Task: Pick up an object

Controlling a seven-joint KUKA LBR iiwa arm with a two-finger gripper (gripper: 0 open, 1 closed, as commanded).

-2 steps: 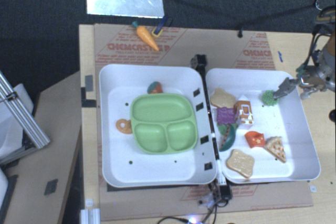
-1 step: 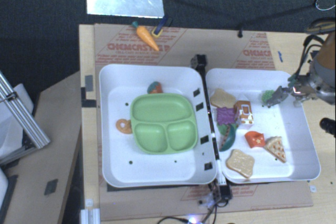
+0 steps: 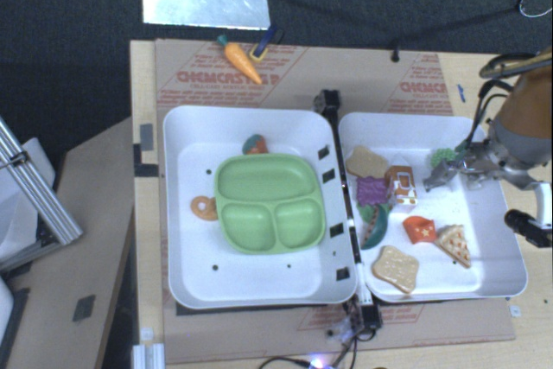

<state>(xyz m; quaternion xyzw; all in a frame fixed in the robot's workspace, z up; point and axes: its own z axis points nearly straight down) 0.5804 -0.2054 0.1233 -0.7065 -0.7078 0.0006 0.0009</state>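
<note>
Claw (image 3: pixel 442 175): reaches in from the right and hangs low over the far right part of the right bin, its grey fingers pointing left; how far apart they stand cannot be told from this slant, and nothing is seen between them.
Arm (image 3: pixel 527 121): grey with an orange band above the wrist, over the right bin's far right corner.
Right bin (image 3: pixel 501 272): white and shallow, carrying the toy foods that could be picked.
Green piece (image 3: pixel 443 156): a small leafy toy just beside the claw tip on its far side; touching or apart cannot be told.
Orange-and-white box (image 3: pixel 400 184): left of the claw, near the bin's middle.
Purple piece (image 3: pixel 372 190): touching the box's left side.
Tan slice (image 3: pixel 366 162): at the far left of the right bin.
Red piece (image 3: pixel 419 229): nearer than the claw, mid bin.
Pizza wedge (image 3: pixel 453 243): just right of the red piece.
Toast (image 3: pixel 396 268): at the bin's near edge.
Watermelon slice (image 3: pixel 374 225): against the left wall.
Left bin (image 3: pixel 186 272): holds a green divided plate (image 3: pixel 268 201), a small pretzel (image 3: pixel 204 207) at its left and a small toy (image 3: pixel 254 143) at its far side.
Carrot (image 3: pixel 242 60): lies on the surface beyond the bins.
Progress: judged early; every object lies in place, none lifted. Left to do: close on one piece, likely the green one or the box, and raise it clear.
</note>
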